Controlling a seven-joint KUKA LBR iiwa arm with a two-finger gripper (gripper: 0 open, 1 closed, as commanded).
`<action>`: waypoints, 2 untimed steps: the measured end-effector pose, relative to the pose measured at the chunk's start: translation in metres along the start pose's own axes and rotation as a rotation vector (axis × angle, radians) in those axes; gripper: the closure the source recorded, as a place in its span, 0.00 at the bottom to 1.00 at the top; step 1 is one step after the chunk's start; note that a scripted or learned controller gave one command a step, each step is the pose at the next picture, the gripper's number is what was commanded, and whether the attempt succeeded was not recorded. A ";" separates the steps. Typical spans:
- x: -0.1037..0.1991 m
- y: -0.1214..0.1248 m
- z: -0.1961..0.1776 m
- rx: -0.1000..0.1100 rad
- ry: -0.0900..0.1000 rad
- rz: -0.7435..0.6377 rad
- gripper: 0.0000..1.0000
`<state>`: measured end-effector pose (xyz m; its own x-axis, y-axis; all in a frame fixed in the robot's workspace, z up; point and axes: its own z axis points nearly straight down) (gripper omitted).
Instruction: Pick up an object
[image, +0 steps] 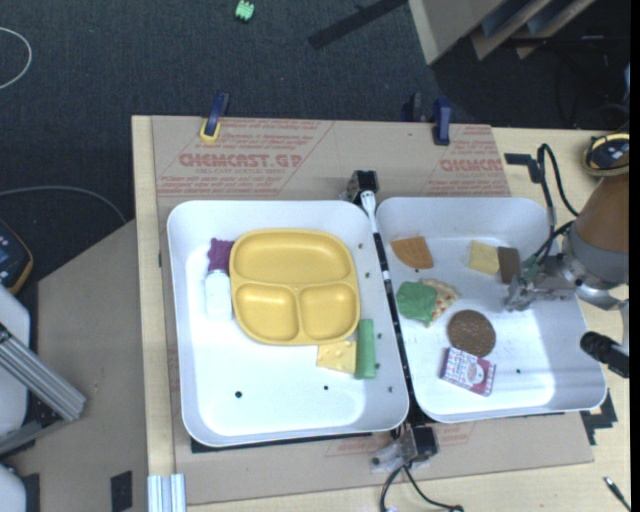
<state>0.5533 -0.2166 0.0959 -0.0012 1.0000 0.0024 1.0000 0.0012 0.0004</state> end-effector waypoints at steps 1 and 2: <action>0.006 -0.006 -0.050 -0.006 -0.005 0.001 1.00; -0.002 0.003 -0.104 -0.008 -0.007 0.000 1.00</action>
<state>0.5565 -0.2188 0.1996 -0.0011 1.0000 -0.0045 1.0000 0.0011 0.0082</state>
